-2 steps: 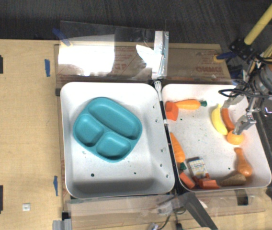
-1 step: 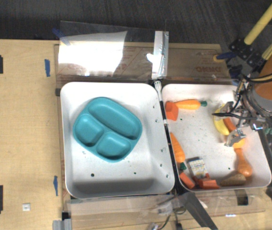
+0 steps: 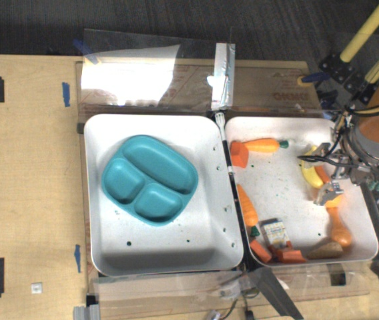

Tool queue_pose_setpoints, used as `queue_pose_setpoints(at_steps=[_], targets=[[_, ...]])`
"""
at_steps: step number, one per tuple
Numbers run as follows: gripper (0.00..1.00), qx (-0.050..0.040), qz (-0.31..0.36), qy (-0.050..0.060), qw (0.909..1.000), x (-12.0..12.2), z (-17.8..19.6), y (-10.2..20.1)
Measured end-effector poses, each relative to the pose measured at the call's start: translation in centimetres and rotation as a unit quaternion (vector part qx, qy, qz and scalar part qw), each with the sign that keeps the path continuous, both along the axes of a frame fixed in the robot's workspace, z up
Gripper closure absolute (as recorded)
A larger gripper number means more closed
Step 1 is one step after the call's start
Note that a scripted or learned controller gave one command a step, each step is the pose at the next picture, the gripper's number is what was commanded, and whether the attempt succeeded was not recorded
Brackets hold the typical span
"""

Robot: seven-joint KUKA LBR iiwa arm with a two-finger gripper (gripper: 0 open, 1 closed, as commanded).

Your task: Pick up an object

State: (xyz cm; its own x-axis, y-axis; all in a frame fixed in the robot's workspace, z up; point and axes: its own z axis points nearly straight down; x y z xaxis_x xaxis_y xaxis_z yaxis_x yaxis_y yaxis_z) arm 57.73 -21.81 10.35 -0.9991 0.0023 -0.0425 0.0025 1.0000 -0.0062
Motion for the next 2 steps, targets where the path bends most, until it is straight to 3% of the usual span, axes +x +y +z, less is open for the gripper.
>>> queue_pose_setpoints(at_steps=[1, 2], targets=[[0.00, -0.0005, 0.010, 0.000, 1.0000, -0.8, -0.1, -0.2], [0.00, 0.0035, -0.042, 0.017, 0.9990, -3.2, -1.5, -0.4]])
